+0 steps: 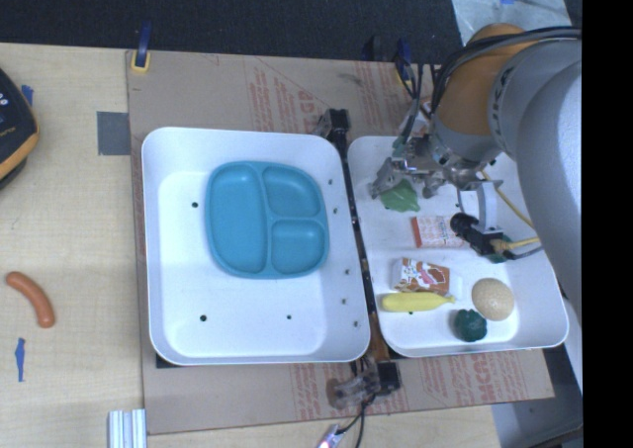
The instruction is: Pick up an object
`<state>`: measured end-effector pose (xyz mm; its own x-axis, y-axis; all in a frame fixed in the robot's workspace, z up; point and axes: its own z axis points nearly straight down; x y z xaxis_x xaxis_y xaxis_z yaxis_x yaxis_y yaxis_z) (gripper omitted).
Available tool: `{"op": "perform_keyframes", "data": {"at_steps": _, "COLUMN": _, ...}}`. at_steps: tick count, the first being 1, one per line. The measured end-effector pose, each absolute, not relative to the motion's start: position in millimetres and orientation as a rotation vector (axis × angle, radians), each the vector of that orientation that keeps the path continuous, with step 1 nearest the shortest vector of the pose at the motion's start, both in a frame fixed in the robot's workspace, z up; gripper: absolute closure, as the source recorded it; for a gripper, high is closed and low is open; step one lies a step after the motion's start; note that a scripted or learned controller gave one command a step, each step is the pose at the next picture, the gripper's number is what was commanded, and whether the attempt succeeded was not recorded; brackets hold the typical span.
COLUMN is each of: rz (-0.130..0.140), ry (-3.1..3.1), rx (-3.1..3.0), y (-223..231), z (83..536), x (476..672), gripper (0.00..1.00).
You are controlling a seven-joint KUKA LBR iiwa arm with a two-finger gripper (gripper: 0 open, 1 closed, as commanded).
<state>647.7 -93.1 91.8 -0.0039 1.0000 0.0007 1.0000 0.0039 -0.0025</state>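
Over the far left corner of the right-hand shallow white bin, the grey two-finger gripper poised above or against a soft green leafy object, the likely target of the pick; impossible to tell from this slanted view whether open, closed, or clamped on anything, nor whether touching the green piece or merely hanging over it. Nearer in the same bin: a small red-and-white packet just beside the green object, a second printed packet below it, a yellow banana-shaped toy touching that packet's lower edge, a beige egg-like ball and a dark green round lump close together near the front rim. In the left white bin, a blue three-compartment plastic plate; out on the wooden table, an orange sausage-shaped toy, well apart from everything. Risks from here, as a judgement: green object close to the bin wall, so a descent slightly off could strike the rim or push the piece into the corner; soft, irregular shape liable to slip out on closing; nearby red-and-white packet possibly nudged or caught along with it; dangling cable near the wrist possibly snagging
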Motion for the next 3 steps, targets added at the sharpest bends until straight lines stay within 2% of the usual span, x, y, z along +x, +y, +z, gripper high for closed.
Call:
{"op": "perform_keyframes", "data": {"at_steps": 1, "rz": 0.002, "ry": -2.224, "rx": -2.217, "y": -112.6, "z": 95.5, "x": 656.4, "gripper": 0.00}}
{"op": "perform_keyframes", "data": {"at_steps": 2, "rz": 0.003, "ry": -2.224, "rx": -2.215, "y": -96.8, "z": 92.2, "x": 656.2, "gripper": 0.00}}
{"op": "perform_keyframes", "data": {"at_steps": 3, "rz": 0.003, "ry": -2.223, "rx": -2.218, "y": -108.9, "z": 92.3, "x": 656.3, "gripper": 0.00}}
